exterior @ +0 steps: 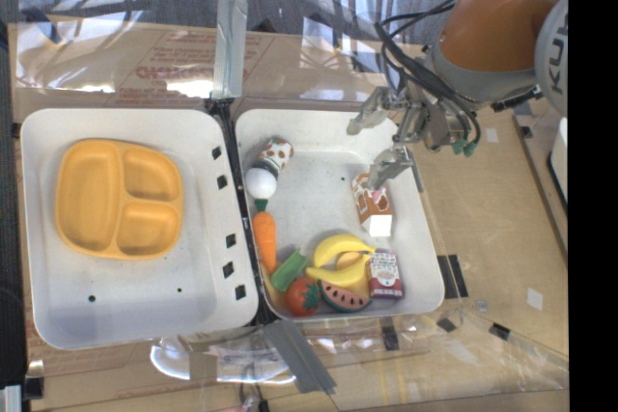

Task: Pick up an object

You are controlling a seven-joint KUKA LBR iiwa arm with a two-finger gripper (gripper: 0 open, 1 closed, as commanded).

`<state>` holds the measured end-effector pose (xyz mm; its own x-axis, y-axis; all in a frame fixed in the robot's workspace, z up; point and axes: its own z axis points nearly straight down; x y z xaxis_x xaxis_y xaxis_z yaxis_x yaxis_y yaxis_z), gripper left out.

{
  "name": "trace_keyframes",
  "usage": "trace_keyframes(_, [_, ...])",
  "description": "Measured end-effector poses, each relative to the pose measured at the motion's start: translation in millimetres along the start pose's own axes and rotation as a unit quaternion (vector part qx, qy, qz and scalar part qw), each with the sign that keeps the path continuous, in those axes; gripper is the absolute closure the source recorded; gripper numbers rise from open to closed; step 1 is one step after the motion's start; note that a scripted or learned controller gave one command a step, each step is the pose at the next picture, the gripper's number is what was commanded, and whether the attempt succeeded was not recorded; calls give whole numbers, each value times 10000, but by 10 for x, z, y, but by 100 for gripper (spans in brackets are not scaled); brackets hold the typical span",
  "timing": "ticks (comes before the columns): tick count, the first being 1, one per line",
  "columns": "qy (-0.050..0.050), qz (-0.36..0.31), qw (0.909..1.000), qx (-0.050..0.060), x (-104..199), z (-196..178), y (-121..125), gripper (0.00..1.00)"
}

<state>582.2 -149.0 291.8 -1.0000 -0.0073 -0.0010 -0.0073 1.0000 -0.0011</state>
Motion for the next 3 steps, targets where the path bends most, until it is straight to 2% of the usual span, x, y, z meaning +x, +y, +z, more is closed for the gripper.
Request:
trace_keyframes(1, [64, 161, 9998, -21, -584, 1295, -489, 0])
trace_keyframes(2, [6, -161, 9999, -7, -233, 2002, -595, 0])
trace_keyframes(3, [-42, -206, 9998, 7, -277, 1855, -572, 100])
